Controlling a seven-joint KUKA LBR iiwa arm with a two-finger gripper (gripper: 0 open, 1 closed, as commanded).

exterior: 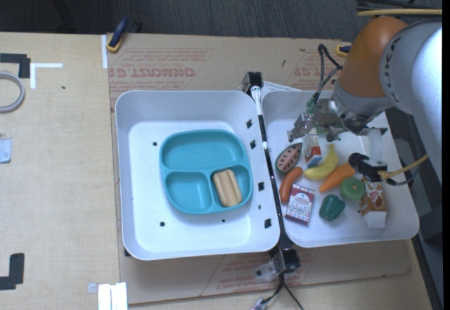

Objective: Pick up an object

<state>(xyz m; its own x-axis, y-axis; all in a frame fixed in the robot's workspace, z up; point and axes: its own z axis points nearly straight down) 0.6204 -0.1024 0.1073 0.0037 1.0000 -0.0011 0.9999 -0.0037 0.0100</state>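
So the arm (394,69) comes in from the right and the gripper (314,126) is hanging low over the back part of the right bin (281,108), just above the pile of toy food. Honestly can't tell how far apart it's spread or whether it has anything, it's all a dark metal tangle from this angle. Under and in front of it there's a banana (325,168), a carrot (339,175) right beside that, a reddish sausage-looking piece (290,183), a brown slice with seeds (287,158) near the divider, a small red box (301,204), a green pepper-ish thing (332,208) and a little carton (373,207) toward the right wall. The left bin (140,182) has a teal divided tray (190,154) with a hot dog bun (226,187) sitting in its lower right compartment. Both bins sit on cardboard on the desk (49,182).
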